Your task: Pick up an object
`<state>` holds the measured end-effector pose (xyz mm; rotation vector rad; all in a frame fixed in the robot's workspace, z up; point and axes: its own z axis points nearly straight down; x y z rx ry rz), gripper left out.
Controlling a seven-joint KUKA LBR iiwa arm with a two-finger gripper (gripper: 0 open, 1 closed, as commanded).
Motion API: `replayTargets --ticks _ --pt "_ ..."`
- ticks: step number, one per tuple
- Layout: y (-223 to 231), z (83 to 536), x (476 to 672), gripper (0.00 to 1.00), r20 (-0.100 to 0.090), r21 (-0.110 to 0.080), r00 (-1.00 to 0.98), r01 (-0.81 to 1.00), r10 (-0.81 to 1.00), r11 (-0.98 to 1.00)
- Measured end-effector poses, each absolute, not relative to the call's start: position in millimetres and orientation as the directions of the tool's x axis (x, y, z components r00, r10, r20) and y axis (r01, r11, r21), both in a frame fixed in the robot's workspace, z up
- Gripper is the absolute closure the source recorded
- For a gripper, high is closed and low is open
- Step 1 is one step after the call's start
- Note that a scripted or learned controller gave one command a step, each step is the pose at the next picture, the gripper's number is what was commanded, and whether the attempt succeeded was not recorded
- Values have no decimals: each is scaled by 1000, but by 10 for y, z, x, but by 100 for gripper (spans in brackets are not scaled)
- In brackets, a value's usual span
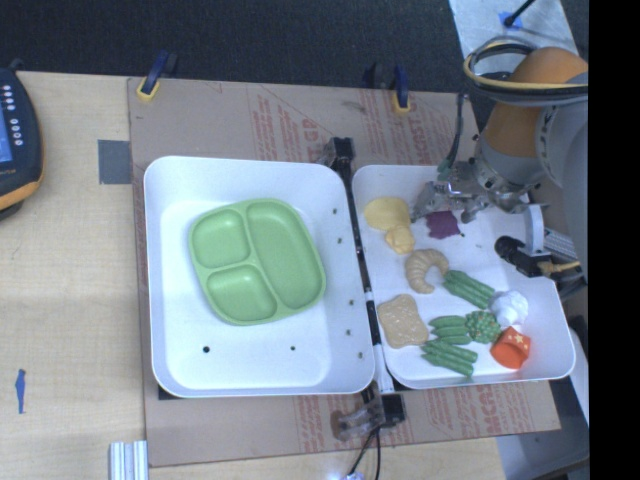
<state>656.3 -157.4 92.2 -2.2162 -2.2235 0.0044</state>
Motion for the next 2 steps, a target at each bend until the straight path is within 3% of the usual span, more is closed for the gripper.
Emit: replayTargets --ticks 1,2 --pt "-1632 924 6565 0 -1 -2 -3 1000 1000 3" --pt "-1635 1035 6570 100 -2 -2 -6 1000 1000 6"
